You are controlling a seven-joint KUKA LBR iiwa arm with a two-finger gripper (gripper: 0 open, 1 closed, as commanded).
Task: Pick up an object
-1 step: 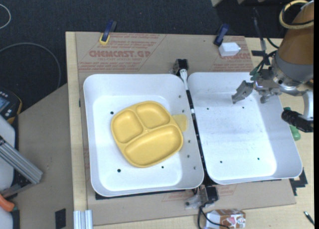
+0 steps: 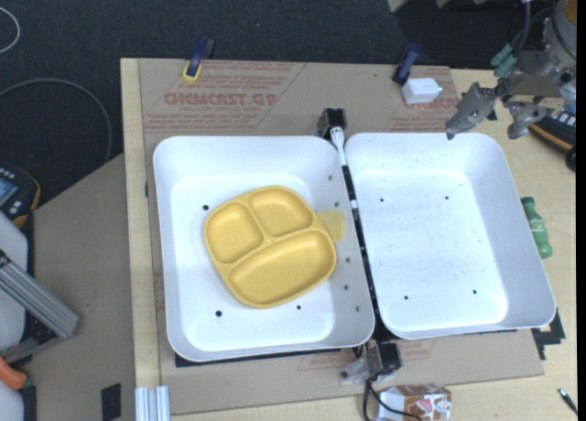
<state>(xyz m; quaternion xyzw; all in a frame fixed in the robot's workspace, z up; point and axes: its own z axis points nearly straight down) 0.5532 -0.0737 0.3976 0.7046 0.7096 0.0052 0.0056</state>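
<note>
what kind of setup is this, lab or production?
Likely a lab test bench: two white bins on a clamped protective board, loose cables, and one yellow divided plate as test object. The tool hovers top right.

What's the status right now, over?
Gripper open, holding nothing, above the right bin's far corner. Yellow divided plate lies flat in the left bin. Nothing in the way.

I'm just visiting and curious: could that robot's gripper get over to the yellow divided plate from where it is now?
Probably yes. The gripper hangs above the far right corner of the right bin, and the yellow plate lies uncovered in the left bin. Nothing stands between them but low bin rims, though whether the arm stretches that far is unsure.
</note>
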